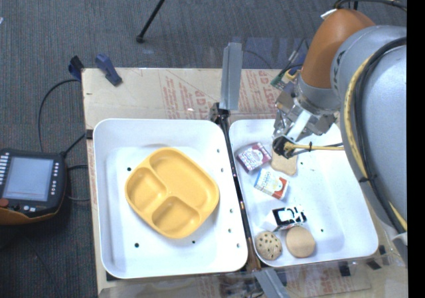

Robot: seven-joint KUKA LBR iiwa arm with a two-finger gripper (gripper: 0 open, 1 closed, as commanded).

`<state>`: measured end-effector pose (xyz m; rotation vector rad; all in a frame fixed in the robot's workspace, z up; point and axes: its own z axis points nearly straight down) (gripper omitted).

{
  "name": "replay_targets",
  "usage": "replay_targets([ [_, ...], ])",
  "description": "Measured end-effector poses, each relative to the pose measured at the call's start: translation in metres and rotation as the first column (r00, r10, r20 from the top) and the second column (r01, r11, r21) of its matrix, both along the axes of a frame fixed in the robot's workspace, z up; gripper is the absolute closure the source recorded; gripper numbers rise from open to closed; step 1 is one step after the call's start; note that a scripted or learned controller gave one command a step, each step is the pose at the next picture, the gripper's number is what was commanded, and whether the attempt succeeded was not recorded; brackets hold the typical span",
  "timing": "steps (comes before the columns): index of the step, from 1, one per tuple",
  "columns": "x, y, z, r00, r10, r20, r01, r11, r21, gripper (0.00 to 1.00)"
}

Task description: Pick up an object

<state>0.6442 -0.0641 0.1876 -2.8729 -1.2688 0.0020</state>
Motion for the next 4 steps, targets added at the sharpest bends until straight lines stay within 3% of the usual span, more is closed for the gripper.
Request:
replay_targets([
  [1,-0.013,0.03,-0.002,0.959,-0.283,-0.006,0.283,0.959,-0.002,1.0],
  [2,-0.014,0.063,-0.002,0.887,-0.461,-0.003,0.461,0.887,-0.002,1.0],
  [3,-0.017,-0.024,-0.047,0.851,-0.524,-0.008,0.524,0.851,-0.006,1.0],
  [4,-0.007,0.019,0.0,0.807,-0.59,-0.002,0.59,0.807,0.001,1.0],
])
